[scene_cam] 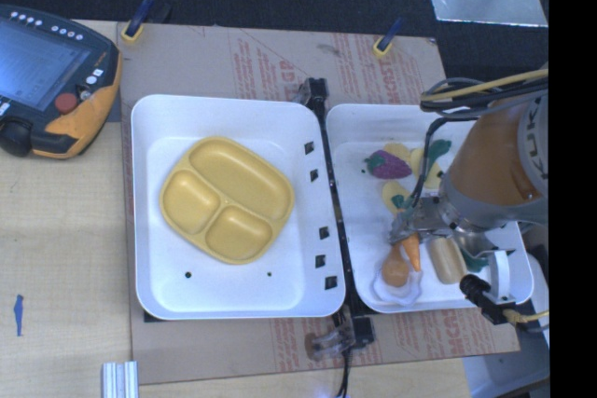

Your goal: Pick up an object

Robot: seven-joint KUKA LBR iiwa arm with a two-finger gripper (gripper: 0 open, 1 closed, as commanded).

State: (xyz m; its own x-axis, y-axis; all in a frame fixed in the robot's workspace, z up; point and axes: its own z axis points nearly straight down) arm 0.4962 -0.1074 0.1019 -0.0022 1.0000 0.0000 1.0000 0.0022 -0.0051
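The right bin (359,130) holds several toy foods: a purple eggplant (388,165), yellow pieces (395,194), an orange carrot (410,252), a fried egg with a brown top (396,273) and a tan bread roll (445,260). My gripper (413,229) is down among them, just above the carrot, under the grey and orange wrist (492,165). The wrist hides much of the bin's right side. The left bin (149,200) carries a yellow divided plate (227,198).
A teach pendant (51,79) lies on the bench at the far left. Black clamps (315,91) join the bins at the middle. Cables (466,93) loop over the arm at the right.
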